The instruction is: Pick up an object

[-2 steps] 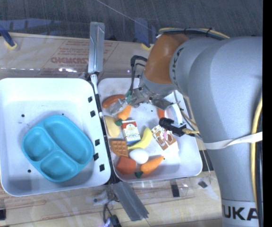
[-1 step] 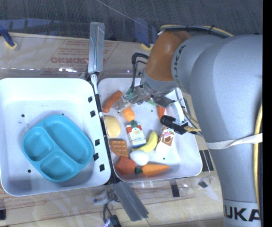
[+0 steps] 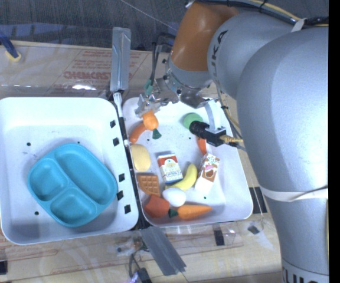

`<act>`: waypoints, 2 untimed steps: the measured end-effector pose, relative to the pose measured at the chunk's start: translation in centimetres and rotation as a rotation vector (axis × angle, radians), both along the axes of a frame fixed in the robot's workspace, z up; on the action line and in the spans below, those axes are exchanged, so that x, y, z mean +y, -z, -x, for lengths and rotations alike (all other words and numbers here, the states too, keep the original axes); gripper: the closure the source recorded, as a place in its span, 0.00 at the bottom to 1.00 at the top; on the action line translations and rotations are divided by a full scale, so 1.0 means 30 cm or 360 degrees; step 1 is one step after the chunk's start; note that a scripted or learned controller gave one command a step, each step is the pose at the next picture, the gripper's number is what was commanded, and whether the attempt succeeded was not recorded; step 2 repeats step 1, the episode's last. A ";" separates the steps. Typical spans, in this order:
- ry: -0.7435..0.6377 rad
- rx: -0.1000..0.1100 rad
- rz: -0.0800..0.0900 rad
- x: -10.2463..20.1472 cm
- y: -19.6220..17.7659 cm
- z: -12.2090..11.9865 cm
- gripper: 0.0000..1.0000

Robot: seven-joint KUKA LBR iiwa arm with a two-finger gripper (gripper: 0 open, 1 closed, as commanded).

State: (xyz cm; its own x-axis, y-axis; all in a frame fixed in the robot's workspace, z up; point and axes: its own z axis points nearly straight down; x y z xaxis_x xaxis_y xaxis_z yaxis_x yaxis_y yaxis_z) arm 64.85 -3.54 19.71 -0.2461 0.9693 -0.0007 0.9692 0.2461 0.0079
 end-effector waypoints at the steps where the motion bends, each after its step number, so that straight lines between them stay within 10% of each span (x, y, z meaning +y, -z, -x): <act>1: 0.0098 0.0011 0.0002 -0.007 -0.130 -0.029 1.00; 2: 0.0098 0.0011 0.0002 -0.007 -0.130 -0.029 1.00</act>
